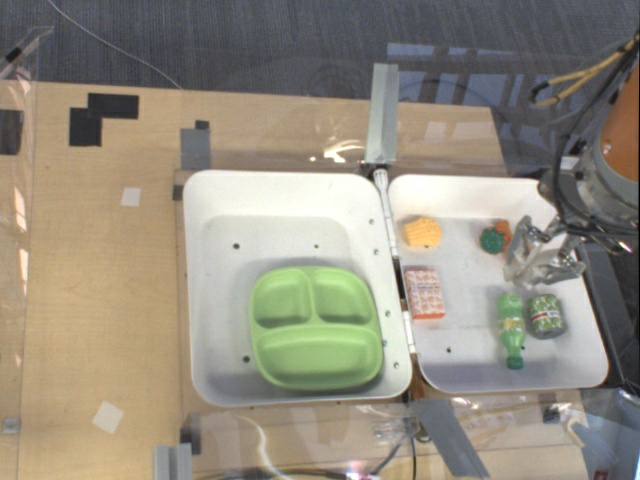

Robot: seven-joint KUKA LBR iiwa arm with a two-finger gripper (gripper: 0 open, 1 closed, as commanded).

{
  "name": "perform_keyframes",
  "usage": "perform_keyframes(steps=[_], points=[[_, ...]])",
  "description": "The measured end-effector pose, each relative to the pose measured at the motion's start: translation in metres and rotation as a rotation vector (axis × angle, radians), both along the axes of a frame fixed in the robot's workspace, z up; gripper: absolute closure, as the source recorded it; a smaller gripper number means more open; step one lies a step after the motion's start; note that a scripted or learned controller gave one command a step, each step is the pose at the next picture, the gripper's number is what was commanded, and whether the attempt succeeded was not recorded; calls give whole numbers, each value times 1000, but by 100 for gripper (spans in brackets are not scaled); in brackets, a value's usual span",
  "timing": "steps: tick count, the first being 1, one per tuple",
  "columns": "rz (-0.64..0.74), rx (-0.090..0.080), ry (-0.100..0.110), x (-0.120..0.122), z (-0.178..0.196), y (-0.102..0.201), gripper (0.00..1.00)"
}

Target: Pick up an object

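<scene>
Tool (541, 258) poised over right bin's (460, 366) far right corner, grip state impossible to tell. Directly below, can (545, 315) beside green bottle (512, 328), likely targets.

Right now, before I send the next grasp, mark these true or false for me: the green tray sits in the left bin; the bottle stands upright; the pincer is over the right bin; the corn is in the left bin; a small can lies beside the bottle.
1. The green tray sits in the left bin. True.
2. The green bottle stands upright. False: it lies on its side on the bin floor.
3. The pincer is over the right bin. True.
4. The yellow corn is in the left bin. False: it lies in the right bin, near the divider.
5. A small can lies beside the bottle. True.
</scene>
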State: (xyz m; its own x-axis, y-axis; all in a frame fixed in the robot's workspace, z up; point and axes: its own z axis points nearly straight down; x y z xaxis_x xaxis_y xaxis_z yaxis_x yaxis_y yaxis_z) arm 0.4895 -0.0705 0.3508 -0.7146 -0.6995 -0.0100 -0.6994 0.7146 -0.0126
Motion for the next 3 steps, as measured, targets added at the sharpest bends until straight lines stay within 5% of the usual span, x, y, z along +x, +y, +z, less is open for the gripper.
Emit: perform_keyframes(steps=[1,2,3], points=[[176,5,20,6,-153,-65,100],[708,-3,13,7,-180,-83,100],[20,3,7,43,-182,-43,100]])
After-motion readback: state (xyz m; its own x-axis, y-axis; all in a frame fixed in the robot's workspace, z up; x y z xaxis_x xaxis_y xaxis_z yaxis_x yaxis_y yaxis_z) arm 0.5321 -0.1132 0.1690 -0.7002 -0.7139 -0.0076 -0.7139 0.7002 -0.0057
